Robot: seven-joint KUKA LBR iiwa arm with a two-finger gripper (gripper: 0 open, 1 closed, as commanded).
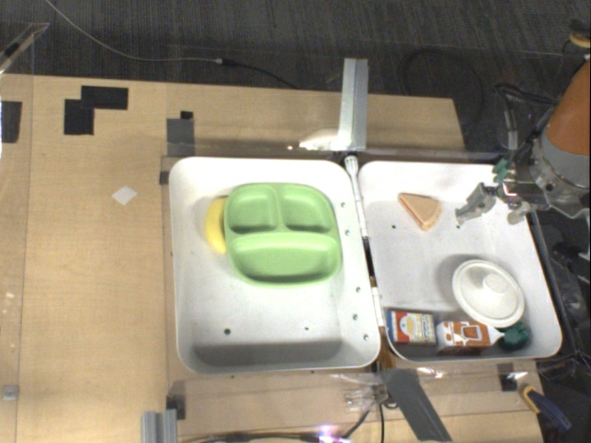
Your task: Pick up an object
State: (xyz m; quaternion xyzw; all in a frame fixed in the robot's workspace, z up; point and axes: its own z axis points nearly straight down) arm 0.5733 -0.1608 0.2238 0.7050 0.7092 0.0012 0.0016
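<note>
Near edge, right bin: milk carton point(437, 331) lies on its side along the front wall, long axis left-right, with a dark green piece point(514, 336) at its right end.
Left bin point(194, 275): green divided tray point(281, 232) sits mid-bin, covering most of a yellow item point(214, 226) at its left side.
Right bin point(547, 289): tan wedge point(421, 210) at upper left, white bowl point(488, 291) toward lower right.
Gripper point(477, 201): above the bin's upper right, holding nothing; whether it is spread or closed, I cannot tell.
Key relation: wedge lies just left of the gripper, likely the nearest pick; bowl sits below it.
Room: bare floor surrounds the wedge; the carton is crowded by the wall.
</note>
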